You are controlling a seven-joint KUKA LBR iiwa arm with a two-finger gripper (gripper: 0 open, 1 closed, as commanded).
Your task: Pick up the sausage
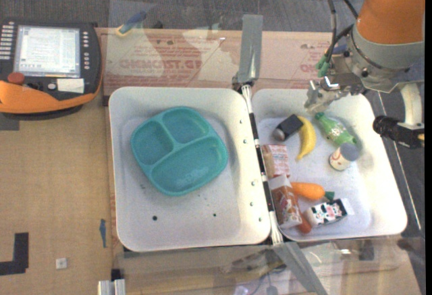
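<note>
The gripper (322, 92) hovers over the right bin (388, 209); finger state, can't tell. The packaged sausage (283, 196) looks light, slick-wrapped, slightly soft, so best pinched across its narrow middle.

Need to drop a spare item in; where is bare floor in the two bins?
Left bin: bare below the teal plate. Right bin: bare right of the carrot, below the green bottle. Crowded beside the divider.
</note>
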